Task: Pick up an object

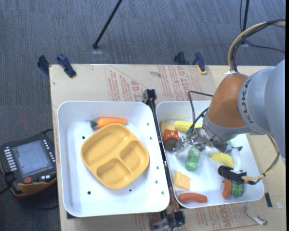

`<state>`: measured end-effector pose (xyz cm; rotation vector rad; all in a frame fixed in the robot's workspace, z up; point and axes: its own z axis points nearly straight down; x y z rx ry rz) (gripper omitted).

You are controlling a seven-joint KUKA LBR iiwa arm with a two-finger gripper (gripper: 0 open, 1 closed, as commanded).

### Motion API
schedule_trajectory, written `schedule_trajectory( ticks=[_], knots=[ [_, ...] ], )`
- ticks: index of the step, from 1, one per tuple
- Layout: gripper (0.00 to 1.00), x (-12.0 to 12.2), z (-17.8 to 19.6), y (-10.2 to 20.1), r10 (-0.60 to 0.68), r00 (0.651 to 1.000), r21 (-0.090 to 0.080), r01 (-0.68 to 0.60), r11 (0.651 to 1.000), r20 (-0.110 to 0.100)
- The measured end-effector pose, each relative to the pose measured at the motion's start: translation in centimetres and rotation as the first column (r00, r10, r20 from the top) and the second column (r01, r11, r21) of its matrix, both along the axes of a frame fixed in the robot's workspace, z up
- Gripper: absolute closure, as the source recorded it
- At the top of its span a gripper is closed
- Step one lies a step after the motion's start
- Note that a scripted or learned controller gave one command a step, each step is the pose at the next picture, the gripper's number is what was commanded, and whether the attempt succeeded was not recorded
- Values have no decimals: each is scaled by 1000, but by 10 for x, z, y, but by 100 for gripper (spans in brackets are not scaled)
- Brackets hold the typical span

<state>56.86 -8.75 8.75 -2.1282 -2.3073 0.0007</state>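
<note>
My gripper [190,143] hangs low in the right bin [257,177], below the orange wrist band. It sits just above a green bottle [192,160] and right of a brown and red toy [171,135]. I see nothing held in it. Around it lie a corn cob [183,125], a yellow banana-like piece [222,158], a cheese wedge [181,180] and a red sausage [192,197]. A carrot and a green toy [232,186] lie together at the bin's right side.
The left bin [70,177] holds a yellow divided plate [115,155] and a carrot [111,121] by its far wall. A teach pendant [26,162] lies left of the bench. Blue clamps [66,64] grip the board's far edge.
</note>
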Motion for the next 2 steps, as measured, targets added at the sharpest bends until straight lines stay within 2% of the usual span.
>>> schedule_trajectory(
  ticks=[1,2],
  knots=[
    [100,0,10,0,-6,1000,1,6,1000,-2],
    [100,-13,141,35,-365,931,-2,365,931,0]
  ],
)
